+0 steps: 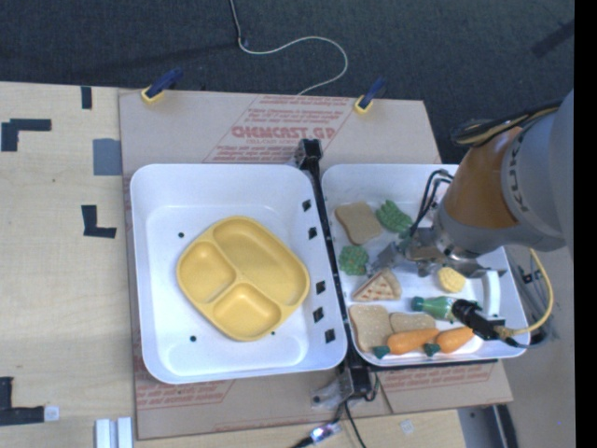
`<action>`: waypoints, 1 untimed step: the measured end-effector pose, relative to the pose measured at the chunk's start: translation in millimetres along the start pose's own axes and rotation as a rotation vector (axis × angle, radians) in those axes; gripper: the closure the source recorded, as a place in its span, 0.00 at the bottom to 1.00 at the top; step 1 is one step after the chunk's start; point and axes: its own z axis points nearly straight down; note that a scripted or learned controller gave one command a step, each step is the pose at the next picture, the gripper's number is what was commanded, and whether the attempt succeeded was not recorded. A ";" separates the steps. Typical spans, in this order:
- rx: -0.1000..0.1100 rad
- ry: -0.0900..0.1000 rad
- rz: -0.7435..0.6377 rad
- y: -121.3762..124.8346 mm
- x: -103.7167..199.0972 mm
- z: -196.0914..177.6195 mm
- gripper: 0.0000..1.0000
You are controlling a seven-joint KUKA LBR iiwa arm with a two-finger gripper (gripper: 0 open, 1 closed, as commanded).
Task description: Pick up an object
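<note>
My gripper (398, 252) is low inside the right bin (424, 174), reaching in from the right under the grey and orange wrist. Toy food lies around it. Left of it is a green broccoli piece (353, 259). Just below it lies a triangular sandwich wedge (376, 288), and above it are a brown bread slice (357, 220) and a green leafy piece (394, 216). To its right, a yellow corn piece (451, 279) sits close to the wrist. I see nothing lifted off the bin floor.
The left bin (149, 250) holds a yellow divided plate (242, 276). Along the right bin's near side lie a green bottle (435, 305), two bread slices (371, 323) and two carrots (411, 343). A black divider (319, 241) separates the bins.
</note>
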 end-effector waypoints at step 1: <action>0.010 -0.002 -0.002 -3.4 -0.6 -7.0 1.00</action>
